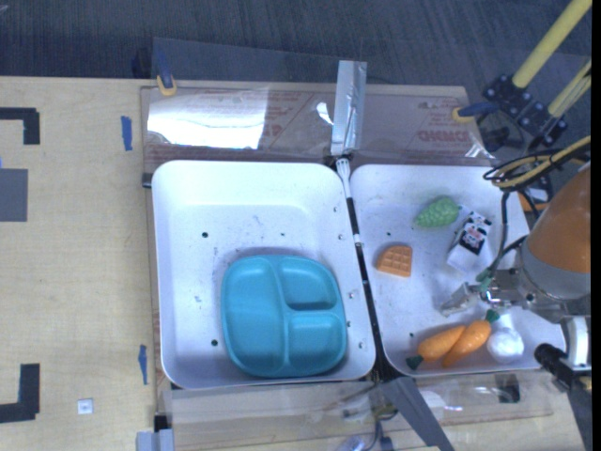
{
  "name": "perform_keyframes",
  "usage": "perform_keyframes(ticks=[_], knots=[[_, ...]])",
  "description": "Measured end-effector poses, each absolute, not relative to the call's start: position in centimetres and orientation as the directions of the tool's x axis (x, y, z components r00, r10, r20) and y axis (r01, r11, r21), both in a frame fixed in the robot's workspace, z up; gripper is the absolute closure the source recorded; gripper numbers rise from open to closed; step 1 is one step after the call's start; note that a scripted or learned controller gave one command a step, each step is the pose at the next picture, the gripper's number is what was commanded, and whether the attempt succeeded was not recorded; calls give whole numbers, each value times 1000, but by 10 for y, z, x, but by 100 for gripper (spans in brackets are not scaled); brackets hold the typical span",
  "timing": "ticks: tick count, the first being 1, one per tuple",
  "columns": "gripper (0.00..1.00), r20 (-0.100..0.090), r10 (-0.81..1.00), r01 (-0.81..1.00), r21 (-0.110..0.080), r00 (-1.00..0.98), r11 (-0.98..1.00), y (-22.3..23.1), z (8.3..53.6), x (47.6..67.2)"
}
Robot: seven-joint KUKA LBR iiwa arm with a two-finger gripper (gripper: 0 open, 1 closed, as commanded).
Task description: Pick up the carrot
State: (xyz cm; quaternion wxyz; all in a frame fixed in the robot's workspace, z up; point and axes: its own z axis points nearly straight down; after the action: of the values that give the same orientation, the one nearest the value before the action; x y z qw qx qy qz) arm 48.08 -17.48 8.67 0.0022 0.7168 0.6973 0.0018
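The orange carrot (455,340) lies on its side near the front edge of the right bin (394,195), with a small dark green tip at its left end. My gripper (470,297) hangs just above and slightly behind the carrot, reaching in from the right below the arm's orange band (563,238). Nothing is visibly held in it.
A white round object (505,344) sits against the carrot's right end. Further back in the right bin are a green leafy toy (437,212), a waffle-like orange square (395,259) and a small white and black item (470,236). The left bin (188,195) holds a blue divided tray (282,316).
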Motion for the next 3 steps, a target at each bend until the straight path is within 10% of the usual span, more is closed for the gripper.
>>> perform_keyframes(ticks=[3], knots=[[0,-2,993,993,6,114,-114,-121,87,481]])
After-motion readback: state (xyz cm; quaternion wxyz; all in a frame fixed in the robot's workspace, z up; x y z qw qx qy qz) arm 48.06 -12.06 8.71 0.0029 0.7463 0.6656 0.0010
